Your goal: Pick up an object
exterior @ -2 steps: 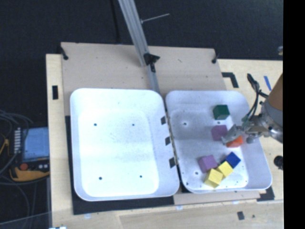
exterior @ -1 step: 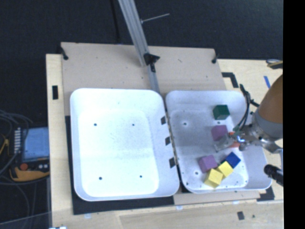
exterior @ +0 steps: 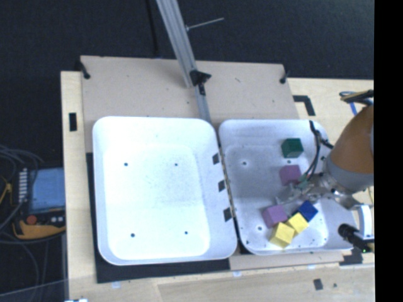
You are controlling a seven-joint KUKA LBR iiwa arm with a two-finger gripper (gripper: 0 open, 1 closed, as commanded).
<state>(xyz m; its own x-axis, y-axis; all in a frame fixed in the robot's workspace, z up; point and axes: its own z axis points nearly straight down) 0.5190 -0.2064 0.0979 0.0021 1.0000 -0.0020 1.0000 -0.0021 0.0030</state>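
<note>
A: The bins (exterior: 157,131) are white; the counter (exterior: 252,83) is tan.

B: The blocks: one green (exterior: 291,147), two purple (exterior: 289,173), two yellow (exterior: 283,234), one blue (exterior: 308,211). The arm (exterior: 356,146) shows orange.

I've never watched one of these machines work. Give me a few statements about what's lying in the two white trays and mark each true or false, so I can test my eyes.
1. All the coloured blocks lie in the right bin. True.
2. The green block sits farther up the picture than the others. True.
3. Three yellow blocks are in the bin. False: two, one yellow block and a second yellow block beside it.
4. The blue block lies in the left bin. False: it is in the right bin, next to the yellow ones.
5. The arm comes in from the picture's left. False: from the right.
</note>
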